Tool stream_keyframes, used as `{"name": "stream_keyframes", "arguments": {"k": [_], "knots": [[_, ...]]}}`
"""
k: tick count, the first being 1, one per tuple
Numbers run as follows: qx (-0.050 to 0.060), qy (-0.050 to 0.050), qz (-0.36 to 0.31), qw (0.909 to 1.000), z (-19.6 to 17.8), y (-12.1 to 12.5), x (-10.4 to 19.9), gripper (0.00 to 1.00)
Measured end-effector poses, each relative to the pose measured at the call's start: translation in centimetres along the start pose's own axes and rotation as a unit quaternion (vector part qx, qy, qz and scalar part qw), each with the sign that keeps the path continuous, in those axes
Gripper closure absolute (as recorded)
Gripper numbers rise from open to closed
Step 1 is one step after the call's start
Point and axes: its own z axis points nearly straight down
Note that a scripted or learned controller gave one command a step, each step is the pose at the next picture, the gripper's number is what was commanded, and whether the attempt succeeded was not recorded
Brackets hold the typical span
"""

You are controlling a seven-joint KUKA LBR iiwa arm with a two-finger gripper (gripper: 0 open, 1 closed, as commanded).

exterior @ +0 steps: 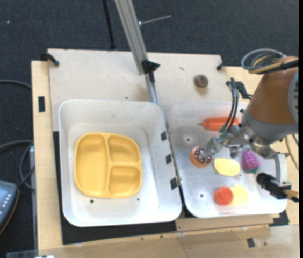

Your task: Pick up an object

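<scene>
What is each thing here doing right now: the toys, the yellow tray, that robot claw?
Yellow tray: flat in the left bin, compartments bare.
Carrot: lying in the right bin.
Grapes: lying beside the arm.
Red tomato: resting near the front.
Gripper: low over a small round toy.

2 white bins sitting side by side. Left bin (pixel 68 128) holding yellow divided plate (pixel 108 164). Right bin (pixel 189 198) holding orange carrot (pixel 216 124), donut (pixel 200 157), yellow lemon (pixel 226 167), purple grapes (pixel 250 160), red tomato (pixel 223 196). Gripper (pixel 211 148) hovering just beside donut.
</scene>
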Motion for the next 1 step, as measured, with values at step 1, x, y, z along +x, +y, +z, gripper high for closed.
{"name": "stream_keyframes", "arguments": {"k": [1], "knots": [[-0.004, -0.004, 0.003, 1.0000, 10.18, -3.57, -0.42, 0.00]]}}
